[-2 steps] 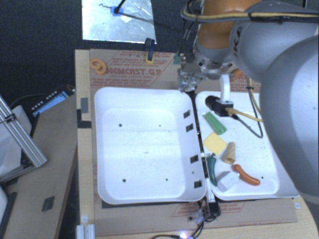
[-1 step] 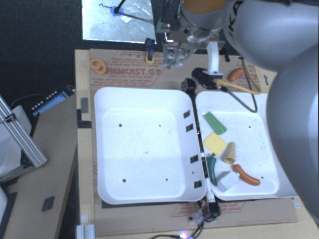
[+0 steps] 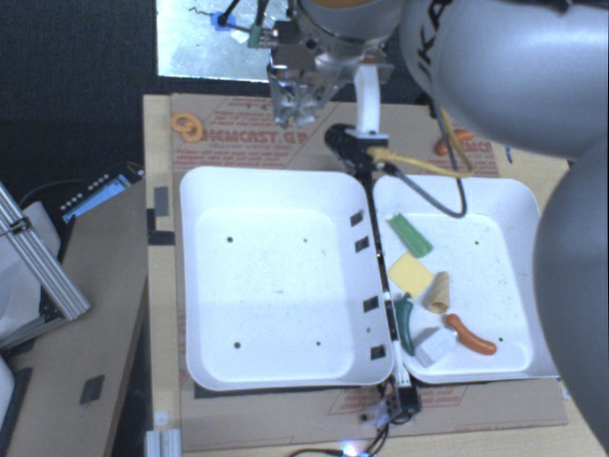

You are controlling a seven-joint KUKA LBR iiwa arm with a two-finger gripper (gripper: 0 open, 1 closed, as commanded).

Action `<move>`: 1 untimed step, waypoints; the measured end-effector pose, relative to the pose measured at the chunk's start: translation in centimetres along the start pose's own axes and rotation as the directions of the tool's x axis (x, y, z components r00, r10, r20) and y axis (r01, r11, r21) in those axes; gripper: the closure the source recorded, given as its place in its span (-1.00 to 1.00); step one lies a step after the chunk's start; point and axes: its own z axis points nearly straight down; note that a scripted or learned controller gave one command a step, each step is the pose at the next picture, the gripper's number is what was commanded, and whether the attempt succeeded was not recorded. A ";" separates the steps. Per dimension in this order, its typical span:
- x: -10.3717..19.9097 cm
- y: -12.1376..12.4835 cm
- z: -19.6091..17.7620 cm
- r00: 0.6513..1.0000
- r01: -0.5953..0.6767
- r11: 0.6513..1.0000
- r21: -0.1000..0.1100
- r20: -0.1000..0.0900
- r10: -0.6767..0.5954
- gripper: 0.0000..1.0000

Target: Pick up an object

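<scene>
Right white plastic bin (image 3: pixel 514 198) holds the small orange sausage-shaped toy (image 3: pixel 471 335) near its front: likely light, smooth, apt to roll; pinch across its middle. Gripper (image 3: pixel 297 103) hangs above the counter's far edge; its state I cannot tell.

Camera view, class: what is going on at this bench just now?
A grey robot arm reaches in from the right, its gripper above the cardboard behind the left bin. It holds nothing. The items lie in the right bin: a green strip, yellow block, sausage and others. Nothing is picked up yet.
</scene>
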 end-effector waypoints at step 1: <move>2.2 -3.5 -13.3 1.000 -0.003 1.000 -0.008 -0.003 0.003 1.00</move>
